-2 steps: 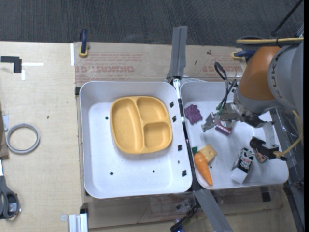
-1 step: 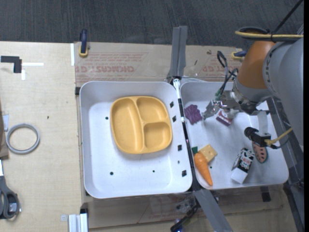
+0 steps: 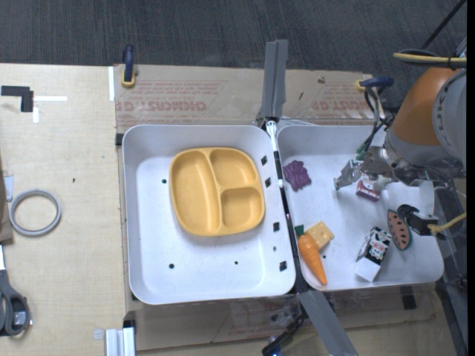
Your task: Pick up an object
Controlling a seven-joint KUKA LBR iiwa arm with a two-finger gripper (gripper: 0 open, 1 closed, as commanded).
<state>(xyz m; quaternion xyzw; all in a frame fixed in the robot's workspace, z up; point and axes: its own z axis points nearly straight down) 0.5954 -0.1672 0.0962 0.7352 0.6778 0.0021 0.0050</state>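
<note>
In the camera view, the gripper [image 3: 355, 178] hung low in the right bin [image 3: 338, 150], right of the purple grapes [image 3: 297, 174]. Its fingers looked parted with nothing between them, though that was hard to tell. Just right of it lay a small pink-and-white object [image 3: 368, 190], probably light, rigid plastic; gripping across its narrow sides seemed best.
</note>
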